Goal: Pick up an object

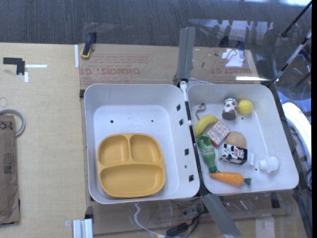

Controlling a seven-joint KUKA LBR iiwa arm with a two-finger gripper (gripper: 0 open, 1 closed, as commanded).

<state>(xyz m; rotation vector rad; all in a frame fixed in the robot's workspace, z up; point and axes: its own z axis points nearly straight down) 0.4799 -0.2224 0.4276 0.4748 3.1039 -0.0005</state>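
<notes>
Toy groceries crowd the right bin (277,148), awaiting a pick: a carrot (227,178) nearest the camera, a green bottle (207,153) beside it, a banana (204,123), a lemon (245,106) at the far side and a cow-patterned carton (233,154) between, its print too small to read. The yellow divided plate (131,164) lies alone in the left bin (99,108). The gripper's state cannot be told. Cardboard (129,63) beyond the bins bears reversed lettering.
</notes>
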